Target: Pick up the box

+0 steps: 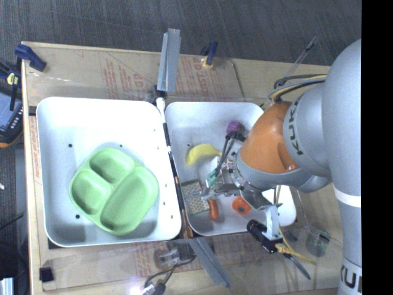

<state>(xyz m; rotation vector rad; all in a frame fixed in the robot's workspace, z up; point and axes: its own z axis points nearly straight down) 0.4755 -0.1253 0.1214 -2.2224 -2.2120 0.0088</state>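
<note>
Box (196, 196) lies just left of the pincer (216, 186), whose state I cannot tell.

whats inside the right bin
In the right bin: a yellow banana, a purple piece, a patterned box and an orange carrot-like item. The arm covers the bin's right half, hiding whatever lies there.

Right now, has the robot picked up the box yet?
Not yet, as far as I can see. Done: the arm has reached down into the right bin, close to the box. In hand: nothing that I can make out; the box lies flat on the bin floor beside the banana and an orange toy. Left: grip the box and lift it out.
</note>
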